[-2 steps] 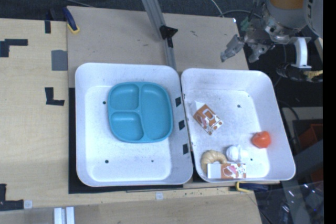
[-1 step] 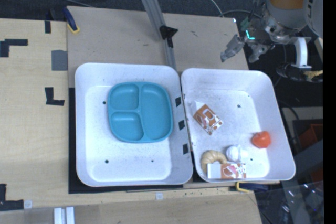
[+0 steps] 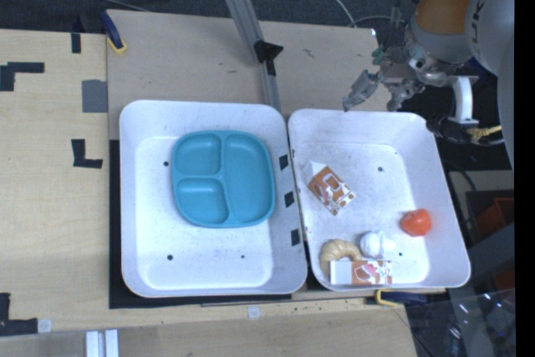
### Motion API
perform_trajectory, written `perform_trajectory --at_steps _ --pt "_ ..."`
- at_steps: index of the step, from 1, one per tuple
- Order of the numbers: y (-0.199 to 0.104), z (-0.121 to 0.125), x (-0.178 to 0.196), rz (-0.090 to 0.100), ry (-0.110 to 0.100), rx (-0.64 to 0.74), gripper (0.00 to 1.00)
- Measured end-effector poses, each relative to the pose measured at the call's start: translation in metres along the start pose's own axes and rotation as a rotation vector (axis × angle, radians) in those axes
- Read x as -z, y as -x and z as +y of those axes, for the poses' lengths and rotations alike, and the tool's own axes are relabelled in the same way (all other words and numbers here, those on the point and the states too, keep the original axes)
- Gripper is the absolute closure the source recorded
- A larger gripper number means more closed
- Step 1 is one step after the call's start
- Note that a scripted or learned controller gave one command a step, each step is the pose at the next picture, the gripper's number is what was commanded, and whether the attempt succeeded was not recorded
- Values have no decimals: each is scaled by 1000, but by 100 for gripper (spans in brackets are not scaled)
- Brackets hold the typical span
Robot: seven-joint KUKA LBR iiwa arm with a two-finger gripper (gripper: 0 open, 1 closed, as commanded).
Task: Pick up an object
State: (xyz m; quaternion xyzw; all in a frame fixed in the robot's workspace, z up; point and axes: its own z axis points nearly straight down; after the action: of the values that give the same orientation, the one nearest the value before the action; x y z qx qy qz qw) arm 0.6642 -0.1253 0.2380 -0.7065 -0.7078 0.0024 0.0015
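Approach is the step in hand, by my reading: the gripper (image 3: 378, 94) hangs above the far rim of the right bin (image 3: 422, 180), its two fingers (image 3: 358, 93) spread apart with nothing between them. Nothing has been picked yet, and no object is close enough to the fingers to count as chosen.

From the camera view, the candidates all lie in the right bin, below the fingers in the picture and nearer the camera. Closest to the fingers is a small orange-and-white packet (image 3: 331, 188), lying flat and tilted on the bin floor, well apart from the rest. Farther from the fingers, near the bin's right wall, sits a small round orange-red fruit (image 3: 415, 222). Farthest from them, along the near wall, three things crowd together: a tan croissant-shaped piece (image 3: 339, 250), a small white rounded item (image 3: 373, 244) just beside it, and a flat white-and-orange box (image 3: 362, 272) against the wall.

The next move, as I judge it, calls for carrying the open fingers inward over the bin floor, centring them over one object, and descending. The packet looks the easiest target, being isolated, though its flatness may give the fingers little to close on. The left bin (image 3: 142, 205) holds a blue divided plate (image 3: 224, 178), far to the side of the fingers.
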Motion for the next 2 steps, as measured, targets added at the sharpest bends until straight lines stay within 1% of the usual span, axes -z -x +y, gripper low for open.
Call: perform_trajectory --at_steps 1,2 --pt "-2 -4 -65 1 -2 1 0" --pt "-3 -11 -110 0 0 1 0"
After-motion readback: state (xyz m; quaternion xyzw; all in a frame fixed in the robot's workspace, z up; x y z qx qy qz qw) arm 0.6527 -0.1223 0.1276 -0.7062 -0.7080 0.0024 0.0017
